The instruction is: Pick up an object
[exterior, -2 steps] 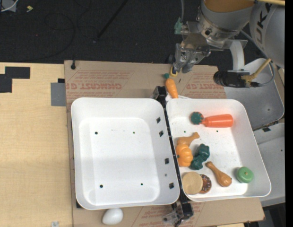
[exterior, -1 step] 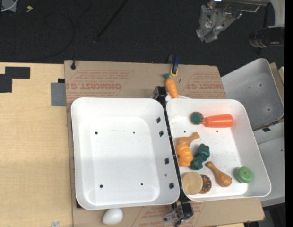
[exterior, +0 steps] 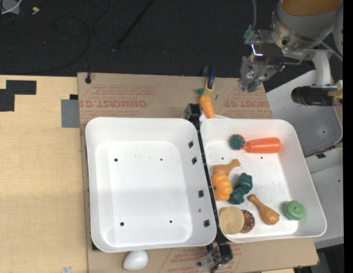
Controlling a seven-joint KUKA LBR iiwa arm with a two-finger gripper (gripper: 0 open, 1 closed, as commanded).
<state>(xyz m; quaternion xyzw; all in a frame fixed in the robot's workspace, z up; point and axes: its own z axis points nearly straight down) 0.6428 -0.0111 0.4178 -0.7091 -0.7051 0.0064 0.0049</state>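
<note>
Objects sit mostly in the right bin [exterior: 306, 169]: an orange carrot-like piece with a green end [exterior: 257, 144] near the far wall, an orange pumpkin-ish toy [exterior: 221, 185] by the divider w/ a tan piece [exterior: 227, 168] touching it on the far side, a dark green lump [exterior: 241, 187] just beside it. Toward the near wall I see a brown drumstick shape [exterior: 263, 209], a green round item [exterior: 295, 210] in the right corner, and a tan-and-brown round thing [exterior: 235, 220] near the divider. Another small orange item [exterior: 206, 106] lies on the cardboard just beyond the bins, outside both. A white egg-like object [exterior: 135, 260] rests on the bench below the left bin [exterior: 97, 169]. Gripper [exterior: 253, 75] hangs above the cardboard beyond the right bin's far edge, well apart from every item, nothing in it; can't tell its opening from here.
</note>
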